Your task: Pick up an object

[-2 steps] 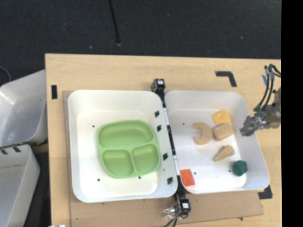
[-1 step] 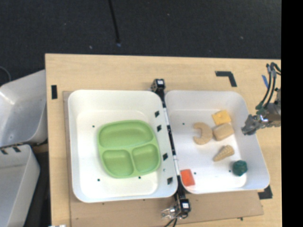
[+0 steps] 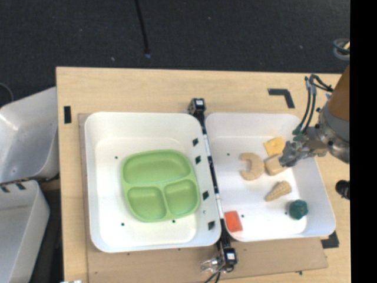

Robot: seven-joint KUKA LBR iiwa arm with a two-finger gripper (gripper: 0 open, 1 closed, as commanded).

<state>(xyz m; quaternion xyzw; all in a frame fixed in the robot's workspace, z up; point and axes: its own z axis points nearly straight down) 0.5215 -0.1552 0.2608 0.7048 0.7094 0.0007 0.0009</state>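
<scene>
Arm cut off at the right edge, gripper [image 3: 290, 155] low in the right bin [image 3: 235, 128], fingers' state too blurred to tell, touching a tan block [image 3: 273, 167], beside yellow piece [image 3: 273, 145], tan arch [image 3: 252, 165], tan wedge [image 3: 278, 190], green ball [image 3: 297, 209], orange block [image 3: 233, 221], left bin [image 3: 100, 158] holding a green divided plate [image 3: 159, 184].

Plastic on pale wood.
Glossy white bins [image 3: 94, 158], a smooth matt green tray [image 3: 159, 184], light wood-look bench [image 3: 147, 87].
</scene>
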